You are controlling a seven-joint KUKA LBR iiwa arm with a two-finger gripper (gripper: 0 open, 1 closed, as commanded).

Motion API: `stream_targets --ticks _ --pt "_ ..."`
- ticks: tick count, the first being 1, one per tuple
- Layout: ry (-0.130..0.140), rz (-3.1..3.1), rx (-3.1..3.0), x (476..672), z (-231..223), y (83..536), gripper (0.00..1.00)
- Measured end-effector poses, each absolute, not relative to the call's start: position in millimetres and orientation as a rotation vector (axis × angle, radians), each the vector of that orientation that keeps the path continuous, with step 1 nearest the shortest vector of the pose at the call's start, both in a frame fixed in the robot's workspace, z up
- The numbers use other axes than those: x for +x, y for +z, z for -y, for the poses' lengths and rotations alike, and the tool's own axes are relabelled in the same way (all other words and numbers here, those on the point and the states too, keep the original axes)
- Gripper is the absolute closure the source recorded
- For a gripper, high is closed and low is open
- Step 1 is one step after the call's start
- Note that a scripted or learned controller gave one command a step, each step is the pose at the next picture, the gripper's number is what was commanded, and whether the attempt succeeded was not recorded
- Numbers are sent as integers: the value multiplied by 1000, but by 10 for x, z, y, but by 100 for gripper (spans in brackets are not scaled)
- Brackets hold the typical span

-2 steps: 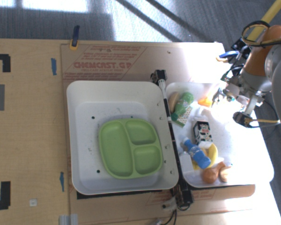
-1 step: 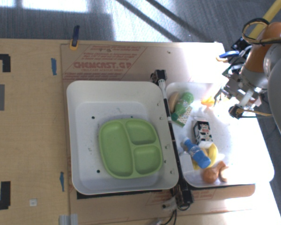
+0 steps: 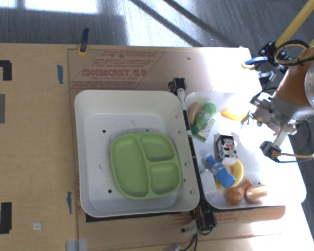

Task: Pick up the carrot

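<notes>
- Camera view puts the carrot (image 3: 231, 114) in the right bin (image 3: 275, 198), a short orange piece lying on the white floor near the bin's far edge, in bright glare.
- Just to its right hangs the gripper (image 3: 249, 117), close to the carrot's end; whether its claw is spread or pressed together cannot be told at this size and glare.
- Nothing is visibly pinched by the claw.
- The arm (image 3: 295, 95) reaches in from the right, its orange band above the wrist, cables looping beside it.
- Left of the carrot lie a green packet (image 3: 204, 117) and a tan item, against the wall shared with the left bin (image 3: 89, 140).
- Nearer the camera sit a small printed box (image 3: 227, 148), a blue bottle (image 3: 220, 172), a banana (image 3: 236, 170) and two brown rounded pieces; the box's print is unreadable.
- Bare floor lies around the carrot.
- A green divided tray (image 3: 145, 164) sits in the left bin.
- Red lettering on the cardboard (image 3: 115, 69) behind is too blurred to read reliably.
</notes>
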State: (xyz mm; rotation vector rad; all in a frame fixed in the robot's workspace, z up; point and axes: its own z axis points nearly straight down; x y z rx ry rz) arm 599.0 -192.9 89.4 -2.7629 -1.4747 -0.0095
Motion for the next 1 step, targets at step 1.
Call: stream_targets --ticks 1 --pt "-22 1475 -2755 4851 1979 913 0"
